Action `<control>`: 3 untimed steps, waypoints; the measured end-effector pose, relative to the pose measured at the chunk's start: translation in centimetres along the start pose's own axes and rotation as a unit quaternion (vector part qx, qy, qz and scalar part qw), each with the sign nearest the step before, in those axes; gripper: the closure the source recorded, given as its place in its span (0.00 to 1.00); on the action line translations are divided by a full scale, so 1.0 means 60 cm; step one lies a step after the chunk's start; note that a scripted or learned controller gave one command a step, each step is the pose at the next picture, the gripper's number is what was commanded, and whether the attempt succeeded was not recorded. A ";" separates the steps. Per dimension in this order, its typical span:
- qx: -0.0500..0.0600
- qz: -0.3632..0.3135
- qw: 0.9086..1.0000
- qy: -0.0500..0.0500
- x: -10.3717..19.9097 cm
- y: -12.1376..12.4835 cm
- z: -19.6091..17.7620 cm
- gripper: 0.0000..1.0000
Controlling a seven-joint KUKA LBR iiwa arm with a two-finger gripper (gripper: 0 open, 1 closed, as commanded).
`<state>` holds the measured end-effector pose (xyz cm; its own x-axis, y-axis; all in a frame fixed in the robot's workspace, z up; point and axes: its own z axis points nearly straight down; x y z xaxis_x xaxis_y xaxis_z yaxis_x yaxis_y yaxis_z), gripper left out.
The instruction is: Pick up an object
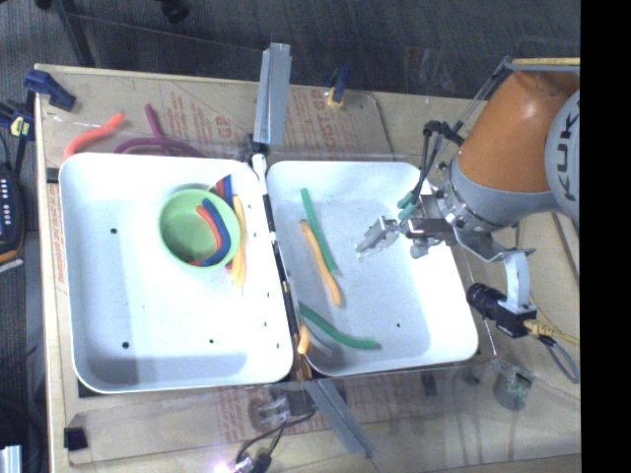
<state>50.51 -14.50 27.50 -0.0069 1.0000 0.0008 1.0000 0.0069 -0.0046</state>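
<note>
The grey two-finger gripper hung over the right-hand shallow white plastic bin, near its middle, its silvery fingers pointing toward the bin's left half; jaws looked slightly spread with nothing between them, though they were small and glinting, so that reading is tentative.

Nearest candidates lay to the gripper's left: a thin orange flexible strip crossed by a thin dark-green flexible strip; a second green strip, curved, lay by the front wall. Risks as judged: the strips lay flat on the floor, so the fingers could slide over one or close on air; the crossed pair could come up together or flick apart; the curved one sat close to the wall, leaving little room.

The left-hand shallow white plastic bin held a light-green round bowl with coloured strips draped over it.

Surface: a pale wooden bench; a grey metal bar stood above the seam between bins; blue clamps at the far edge; dark floor beyond.
</note>
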 end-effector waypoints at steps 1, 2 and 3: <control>0.001 -0.022 1.000 0.000 0.058 0.060 0.195 0.00; -0.003 -0.031 1.000 -0.003 0.044 0.115 0.303 0.00; -0.003 -0.034 0.999 -0.004 0.044 0.117 0.284 1.00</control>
<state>57.41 -11.82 10.41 -0.0753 0.9971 -0.0067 0.9972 0.0753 0.0013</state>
